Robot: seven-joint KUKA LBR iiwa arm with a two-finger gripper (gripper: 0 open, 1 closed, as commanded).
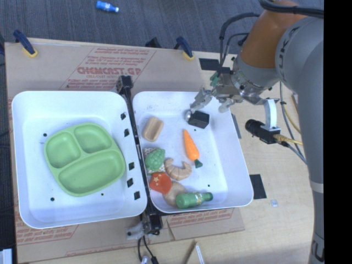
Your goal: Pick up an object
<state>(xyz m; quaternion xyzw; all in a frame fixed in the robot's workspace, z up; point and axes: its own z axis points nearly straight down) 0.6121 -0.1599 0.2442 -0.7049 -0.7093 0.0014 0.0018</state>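
Observation:
My gripper hangs low over the back part of the right bin, with nothing seen in it. Just in front of it lies an orange toy carrot, pointing toward the gripper. To its left rests a tan bread piece. Further forward sit a green bumpy toy, a beige croissant-like piece, a red toy and a green bottle lying on its side at the bin's front wall.
The left bin holds a green divided plate. A black clip rail runs between the bins. The arm's orange-banded wrist and cables rise at the right. A blue item lies on the floor.

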